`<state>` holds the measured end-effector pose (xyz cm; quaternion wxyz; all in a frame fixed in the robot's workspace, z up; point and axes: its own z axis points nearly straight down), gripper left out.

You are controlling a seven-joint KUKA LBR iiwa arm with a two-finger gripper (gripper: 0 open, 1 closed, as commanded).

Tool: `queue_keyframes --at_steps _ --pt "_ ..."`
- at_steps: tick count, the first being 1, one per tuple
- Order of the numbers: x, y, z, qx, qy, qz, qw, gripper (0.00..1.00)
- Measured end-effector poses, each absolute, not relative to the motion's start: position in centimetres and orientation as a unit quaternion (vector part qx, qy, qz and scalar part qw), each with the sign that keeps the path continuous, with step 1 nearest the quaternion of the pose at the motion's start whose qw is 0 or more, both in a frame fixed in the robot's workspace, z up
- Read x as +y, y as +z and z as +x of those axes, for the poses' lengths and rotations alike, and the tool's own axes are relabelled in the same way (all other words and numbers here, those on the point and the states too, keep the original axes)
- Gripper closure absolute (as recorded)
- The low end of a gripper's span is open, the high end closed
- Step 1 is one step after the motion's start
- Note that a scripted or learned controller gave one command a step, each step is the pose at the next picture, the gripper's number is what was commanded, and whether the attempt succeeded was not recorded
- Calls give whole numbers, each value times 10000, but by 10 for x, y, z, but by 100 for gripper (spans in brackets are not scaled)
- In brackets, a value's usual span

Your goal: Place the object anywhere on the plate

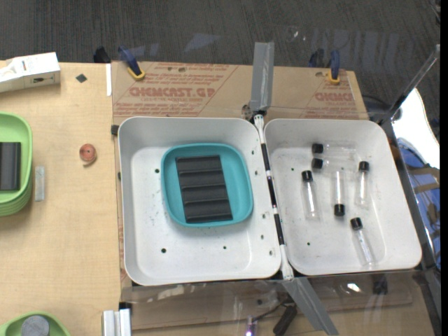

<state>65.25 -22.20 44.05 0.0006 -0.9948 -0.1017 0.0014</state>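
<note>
A teal square plate (pixel 241 187) lies in the left white bin (pixel 140 208), with a dark ribbed block (pixel 203 187) resting on its middle. In the right white bin (pixel 392 250) lie several clear tubes with black caps, among them one (pixel 309 191) at the left, one (pixel 361 240) near the front and one (pixel 338 191) in the middle.
Cardboard (pixel 175 82) with clamps lies behind the bins. On the wooden bench at the left stand a green tray (pixel 17 128), a small red knob (pixel 87 152) and a white box (pixel 28 70). A grey divider post (pixel 262 75) rises between the bins.
</note>
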Motion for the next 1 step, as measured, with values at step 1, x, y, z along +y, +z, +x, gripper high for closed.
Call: queue_keyframes --at_steps 1 --pt "-222 441 653 -1015 13 -9948 5 0"
